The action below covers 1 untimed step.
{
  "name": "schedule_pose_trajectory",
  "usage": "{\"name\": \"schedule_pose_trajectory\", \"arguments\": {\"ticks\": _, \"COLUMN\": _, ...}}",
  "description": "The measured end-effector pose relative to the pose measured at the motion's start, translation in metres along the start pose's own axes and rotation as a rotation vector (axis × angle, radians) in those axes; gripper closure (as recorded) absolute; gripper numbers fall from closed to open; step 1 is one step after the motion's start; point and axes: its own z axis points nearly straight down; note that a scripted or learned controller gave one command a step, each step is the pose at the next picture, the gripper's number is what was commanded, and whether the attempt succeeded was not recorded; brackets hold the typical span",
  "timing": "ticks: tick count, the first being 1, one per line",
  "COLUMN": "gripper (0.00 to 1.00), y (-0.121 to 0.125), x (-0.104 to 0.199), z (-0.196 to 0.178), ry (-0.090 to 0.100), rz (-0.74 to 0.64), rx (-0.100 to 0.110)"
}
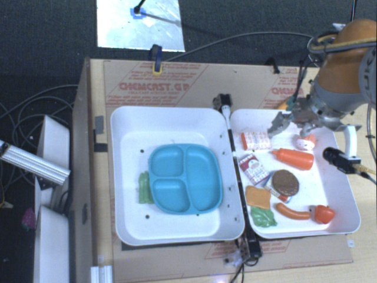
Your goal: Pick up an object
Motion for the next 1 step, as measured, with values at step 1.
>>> {"name": "schedule_pose_trajectory", "arguments": {"ticks": 1, "gripper": 0.00, "y": -0.0016, "x": -0.0466, "z": 0.1103, "ry": -0.001, "rz": 0.003, "rx": 0.004}}
